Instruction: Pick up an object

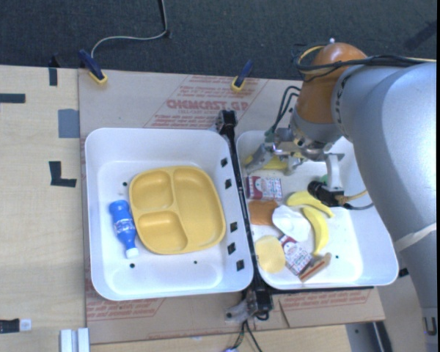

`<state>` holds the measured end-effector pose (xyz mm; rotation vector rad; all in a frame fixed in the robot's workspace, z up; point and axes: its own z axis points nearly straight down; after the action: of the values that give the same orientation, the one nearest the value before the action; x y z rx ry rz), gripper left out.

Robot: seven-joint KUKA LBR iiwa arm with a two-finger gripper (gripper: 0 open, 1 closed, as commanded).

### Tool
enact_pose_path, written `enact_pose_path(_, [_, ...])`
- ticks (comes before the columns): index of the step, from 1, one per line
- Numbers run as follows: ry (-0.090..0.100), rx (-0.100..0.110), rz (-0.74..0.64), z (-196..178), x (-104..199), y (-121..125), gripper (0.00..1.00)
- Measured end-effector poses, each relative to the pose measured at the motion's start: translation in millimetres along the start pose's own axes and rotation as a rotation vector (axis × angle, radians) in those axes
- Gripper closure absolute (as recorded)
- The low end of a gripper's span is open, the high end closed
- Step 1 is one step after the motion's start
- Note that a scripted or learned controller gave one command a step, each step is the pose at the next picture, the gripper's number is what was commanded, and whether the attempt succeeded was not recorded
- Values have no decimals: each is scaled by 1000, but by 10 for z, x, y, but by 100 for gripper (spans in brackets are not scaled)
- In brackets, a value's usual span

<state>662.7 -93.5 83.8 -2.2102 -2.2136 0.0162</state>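
- Left bin [103, 196]: blue bottle [122, 228] lies beside a yellow divided plate [177, 209].
- Right bin [367, 259]: red-and-white carton [265, 188], brown bun [262, 213], banana [313, 215] and small packets clustered near its left wall.
- Gripper [279, 155] low over the bin's far left corner, above the carton; jaws' state cannot be told.

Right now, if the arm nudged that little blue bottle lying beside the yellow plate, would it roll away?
Probably a little. The blue bottle lies on its side on the smooth left bin floor, so a sideways push could roll it. The yellow plate close beside it would likely stop it that way. It looks small and plastic, so probably light.
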Motion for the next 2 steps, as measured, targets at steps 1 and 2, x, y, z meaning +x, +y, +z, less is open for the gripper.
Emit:
enact_pose_path(1, [0, 8, 0, -80, -2, -21, 100])
enact_pose_path(2, [0, 4, 0, -87, -1, -11, 0])
